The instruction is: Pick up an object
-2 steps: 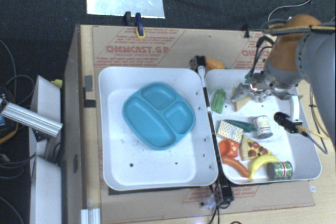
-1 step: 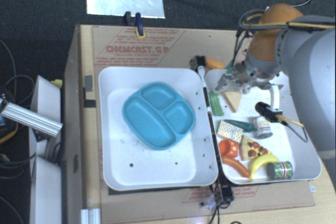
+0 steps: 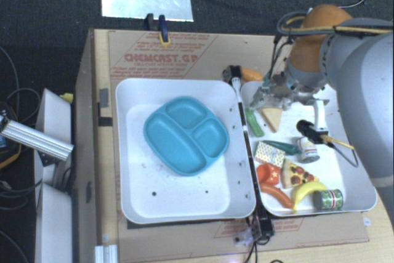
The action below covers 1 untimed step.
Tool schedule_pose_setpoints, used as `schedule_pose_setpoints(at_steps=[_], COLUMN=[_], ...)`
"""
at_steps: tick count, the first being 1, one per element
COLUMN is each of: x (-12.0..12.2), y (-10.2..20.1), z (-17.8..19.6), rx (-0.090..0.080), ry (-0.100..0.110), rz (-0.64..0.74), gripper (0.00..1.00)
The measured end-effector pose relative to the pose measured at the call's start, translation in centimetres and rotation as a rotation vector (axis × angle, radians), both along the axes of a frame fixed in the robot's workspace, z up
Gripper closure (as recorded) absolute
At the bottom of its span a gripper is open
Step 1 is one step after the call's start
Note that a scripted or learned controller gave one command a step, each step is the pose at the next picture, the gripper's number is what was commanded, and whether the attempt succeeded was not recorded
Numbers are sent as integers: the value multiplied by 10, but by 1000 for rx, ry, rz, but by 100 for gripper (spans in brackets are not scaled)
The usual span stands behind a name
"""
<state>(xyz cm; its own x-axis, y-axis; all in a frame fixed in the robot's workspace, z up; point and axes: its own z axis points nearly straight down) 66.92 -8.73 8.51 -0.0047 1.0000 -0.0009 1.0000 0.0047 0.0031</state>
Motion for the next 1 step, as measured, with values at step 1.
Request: schedule_pose_setpoints(at_steps=[1], x=[1], y=[0], z=[11], rx=[-1], ry=[-3], rz=[2], gripper=[100])
